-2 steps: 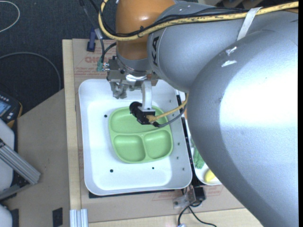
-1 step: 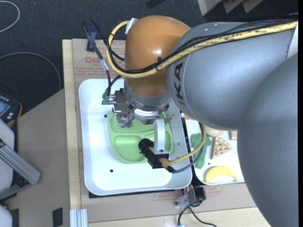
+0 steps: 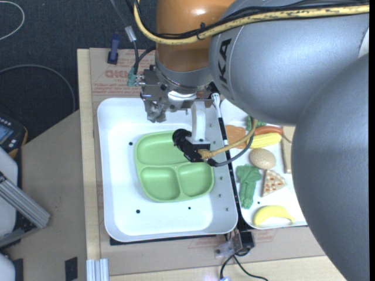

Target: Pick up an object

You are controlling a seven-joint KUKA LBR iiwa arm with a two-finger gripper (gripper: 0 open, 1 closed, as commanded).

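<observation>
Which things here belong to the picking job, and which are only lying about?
Job: claw, green divided plate, banana, pizza slice, corn cob.
Lying about: blue object on the bench, black device at left edge.

One fixed cam, up high, angled down

It sits pretty close above the tabletop [image 3: 94, 98], looking down at a slant on the left bin [image 3: 111, 157] and right bin [image 3: 249, 216]. The arm [image 3: 293, 69] reaches in from the right and hides the right bin's right part.
</observation>
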